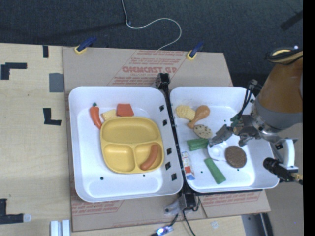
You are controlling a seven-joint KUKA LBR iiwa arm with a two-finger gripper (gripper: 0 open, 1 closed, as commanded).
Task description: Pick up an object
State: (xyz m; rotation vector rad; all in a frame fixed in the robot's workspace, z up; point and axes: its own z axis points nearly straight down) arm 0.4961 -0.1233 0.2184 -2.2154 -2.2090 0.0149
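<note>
brown disc (236, 157): lies flat in the right bin, toward its right wall and front edge, just right of a white spoon-like piece
gripper (220, 135): low over the middle of the right bin, up and left of the brown disc; whether it is apart or together cannot be told; nothing seen held
arm (278, 98): grey with an orange band, over the right bin's right edge
right bin (224, 91): white, right half of the bench
white piece (215, 151): just under the gripper, touching the disc's left side
green sticks (214, 170): one near the front edge, tilted; another (198, 144) left of the gripper
speckled cookie (202, 130): mid-bin
drumstick (199, 114): toward the back edge, beside a yellow ridged piece (185, 112)
left bin (83, 132): holds a yellow divided tray (129, 142)
sausage (151, 157): in the tray's front right compartment
carrot (95, 116): back left corner of the left bin, near an orange block (124, 110)
</note>
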